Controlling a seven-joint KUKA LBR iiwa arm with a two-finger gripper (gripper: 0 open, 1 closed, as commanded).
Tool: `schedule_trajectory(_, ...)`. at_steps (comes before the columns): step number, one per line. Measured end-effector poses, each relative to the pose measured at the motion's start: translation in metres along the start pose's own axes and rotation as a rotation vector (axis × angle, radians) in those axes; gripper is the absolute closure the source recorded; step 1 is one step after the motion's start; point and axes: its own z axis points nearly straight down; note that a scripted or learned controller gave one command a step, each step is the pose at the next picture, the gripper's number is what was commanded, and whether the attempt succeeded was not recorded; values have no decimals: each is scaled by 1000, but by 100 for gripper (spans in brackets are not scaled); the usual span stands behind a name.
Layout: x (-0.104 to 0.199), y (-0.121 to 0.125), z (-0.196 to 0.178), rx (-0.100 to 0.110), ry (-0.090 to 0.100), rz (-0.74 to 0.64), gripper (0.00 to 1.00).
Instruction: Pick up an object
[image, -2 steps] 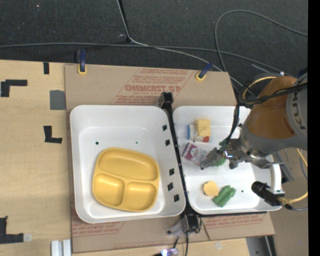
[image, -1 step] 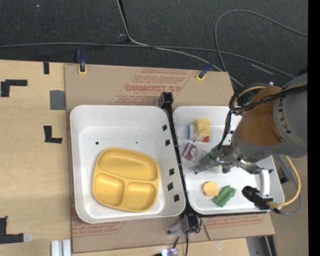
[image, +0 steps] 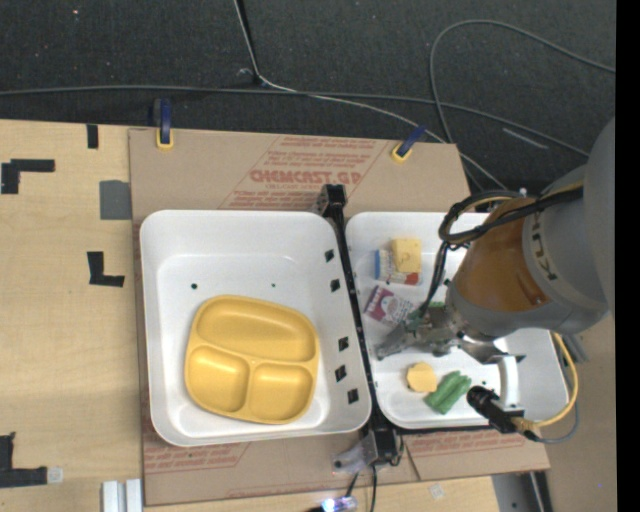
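My gripper (image: 410, 335) hangs low over the middle of the right bin (image: 540, 385), with the grey arm and its orange band (image: 500, 270) reaching in from the right. Just in front of it lie a small yellow rounded piece (image: 421, 377) and a green object (image: 447, 391). Behind it, towards the bin's far side, are a pink and white packet (image: 381, 301), a pale yellow block (image: 405, 251) and a small blue item (image: 377, 264). I see nothing held in the gripper.
The left bin (image: 165, 250) holds a yellow three-compartment plate (image: 251, 358). A black divider rail (image: 345, 290) runs between the bins. Both bins sit on a cardboard sheet (image: 300, 170) clamped at the back. Cables hang over the dark backdrop.
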Motion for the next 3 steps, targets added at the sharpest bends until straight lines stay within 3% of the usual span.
schedule_trajectory(1, 0, 1, -12, -1, -1, 0, 100)
schedule_trajectory(3, 2, 2, -117, -5, 0, -1, 100)
